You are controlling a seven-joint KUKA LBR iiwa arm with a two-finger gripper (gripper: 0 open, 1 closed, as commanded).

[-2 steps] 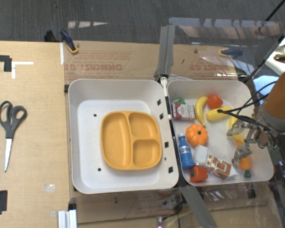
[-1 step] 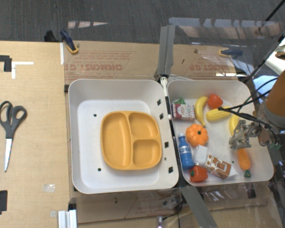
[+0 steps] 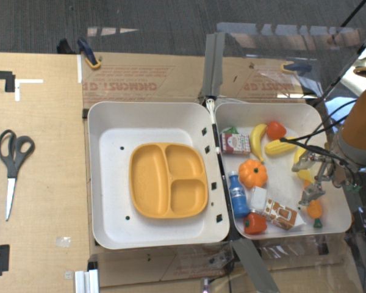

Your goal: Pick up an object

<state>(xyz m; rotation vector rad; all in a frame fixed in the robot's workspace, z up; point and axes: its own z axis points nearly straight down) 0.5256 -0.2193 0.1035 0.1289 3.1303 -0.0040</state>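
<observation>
Right bin [image 3: 329, 224]: gripper [image 3: 312, 188] just above small orange fruit [image 3: 315, 209].

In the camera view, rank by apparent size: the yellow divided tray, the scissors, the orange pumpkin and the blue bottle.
1. yellow divided tray, by far the largest.
2. scissors, long but thin.
3 and 4. orange pumpkin and blue bottle: the pumpkin is rounder, the bottle longer; too close to rank.
</observation>
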